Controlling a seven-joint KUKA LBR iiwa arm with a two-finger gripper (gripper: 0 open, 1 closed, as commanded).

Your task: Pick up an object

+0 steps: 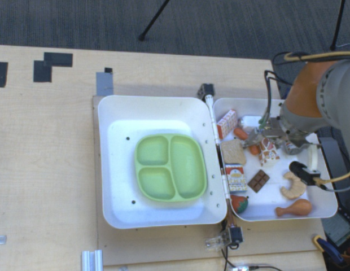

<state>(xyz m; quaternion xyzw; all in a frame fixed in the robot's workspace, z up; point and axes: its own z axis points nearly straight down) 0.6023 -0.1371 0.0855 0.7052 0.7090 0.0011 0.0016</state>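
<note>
The hand [264,141] is seen low in the right bin [327,210], over a small white-and-red item [269,153] beside the orange piece [241,134]. Grip state cannot be told. One item should be isolated and approached vertically, clear of neighbours. Contact is hidden by the wrist; item identity is hard to make out.

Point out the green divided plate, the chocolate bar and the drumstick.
green divided plate [189,168], camera view, its large right compartment.
chocolate bar [258,180], camera view, its centre.
drumstick [299,208], camera view, its thick meaty end.
</note>
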